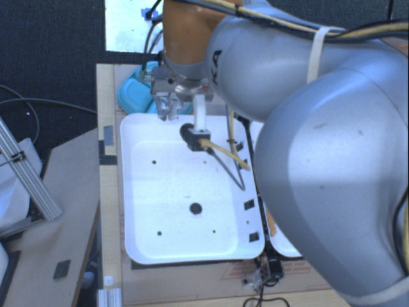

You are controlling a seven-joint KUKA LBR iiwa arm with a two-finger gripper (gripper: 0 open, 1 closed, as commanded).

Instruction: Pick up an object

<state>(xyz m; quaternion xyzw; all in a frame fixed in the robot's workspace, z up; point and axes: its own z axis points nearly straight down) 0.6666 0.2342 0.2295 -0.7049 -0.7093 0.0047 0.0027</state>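
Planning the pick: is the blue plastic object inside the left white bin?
No, the blue plastic object lies outside the white bin, beside the gripper.

Robotics lab, test-cell setup. Large grey arm (319,107) with an orange band hangs over a plywood table (108,235) carrying a shallow white bin (166,184). Bare aluminium framing rail (29,174) at left; loose black cables (19,101) cross dark carpet (51,43).
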